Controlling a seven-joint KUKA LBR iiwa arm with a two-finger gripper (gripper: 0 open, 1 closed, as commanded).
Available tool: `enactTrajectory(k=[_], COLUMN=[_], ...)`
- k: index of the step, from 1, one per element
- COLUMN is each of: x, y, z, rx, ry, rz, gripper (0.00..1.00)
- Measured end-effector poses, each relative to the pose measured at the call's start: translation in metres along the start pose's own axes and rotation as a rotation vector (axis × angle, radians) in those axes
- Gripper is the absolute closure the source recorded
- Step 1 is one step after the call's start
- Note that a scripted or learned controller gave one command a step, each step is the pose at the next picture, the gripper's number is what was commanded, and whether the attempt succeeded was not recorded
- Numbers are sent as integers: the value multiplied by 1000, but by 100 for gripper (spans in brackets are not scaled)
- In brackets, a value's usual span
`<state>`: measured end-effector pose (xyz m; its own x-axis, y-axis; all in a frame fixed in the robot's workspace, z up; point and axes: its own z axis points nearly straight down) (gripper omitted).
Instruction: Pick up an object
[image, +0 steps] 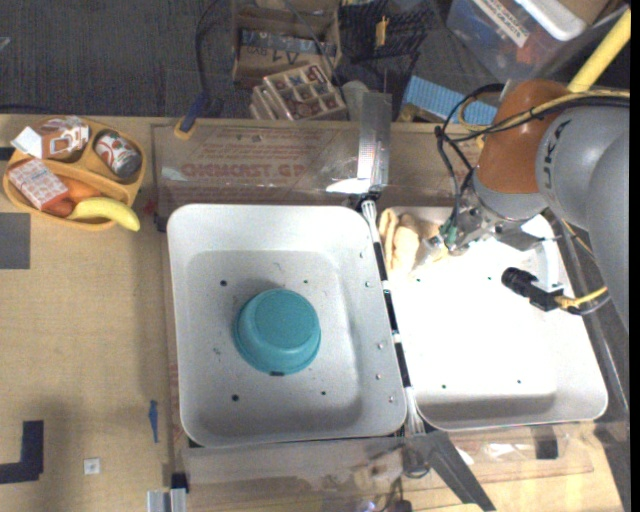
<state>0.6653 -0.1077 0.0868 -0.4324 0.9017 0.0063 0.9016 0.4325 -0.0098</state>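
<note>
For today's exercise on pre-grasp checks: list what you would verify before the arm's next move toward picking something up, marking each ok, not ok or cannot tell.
1. Teal bowl lies free in the left bin: ok.
2. Pale object sits at the right bin far corner: ok.
3. Gripper is near that pale object: ok.
4. Object held between fingers: cannot tell.
5. Cable keeps off the grasp area: cannot tell.

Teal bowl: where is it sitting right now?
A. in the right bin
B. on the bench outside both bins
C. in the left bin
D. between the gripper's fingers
C. The teal bowl rests upside down near the middle of the left bin, well away from the gripper, which is over the right bin's far corner.
</note>
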Motion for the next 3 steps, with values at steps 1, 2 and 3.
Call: enactTrajectory(k=[1,2,3], x=[0,0,77], y=[0,0,-12], z=[0,0,-98], rx=[0,0,-13], ry=[0,0,-8], rz=[0,0,38], gripper=[0,0,0])
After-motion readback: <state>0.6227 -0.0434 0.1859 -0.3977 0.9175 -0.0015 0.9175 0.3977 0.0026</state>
